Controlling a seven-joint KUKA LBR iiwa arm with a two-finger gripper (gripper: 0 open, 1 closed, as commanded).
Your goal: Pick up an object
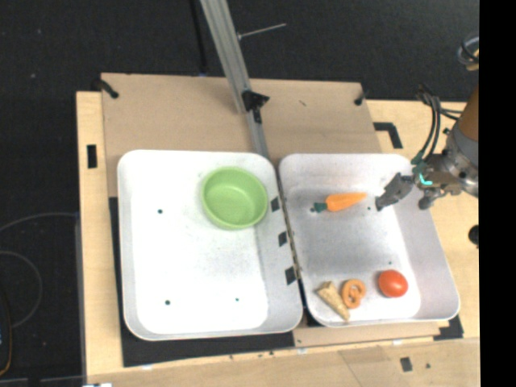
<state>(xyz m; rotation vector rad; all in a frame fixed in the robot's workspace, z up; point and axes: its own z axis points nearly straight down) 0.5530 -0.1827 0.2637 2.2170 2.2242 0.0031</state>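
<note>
The carrot (345, 202) is a small orange toy with a green end on its left side, and it lies flat in the upper part of the right bin (419, 248). The gripper (411, 192) hangs at the upper right edge of this bin, just beside the carrot; its two fingers are spread apart and hold nothing. In the same bin I count one red tomato (393, 284), one orange pretzel-like piece (352, 293) and one beige wedge (330, 299). The left bin (161, 256) has one green bowl (235, 198).
</note>
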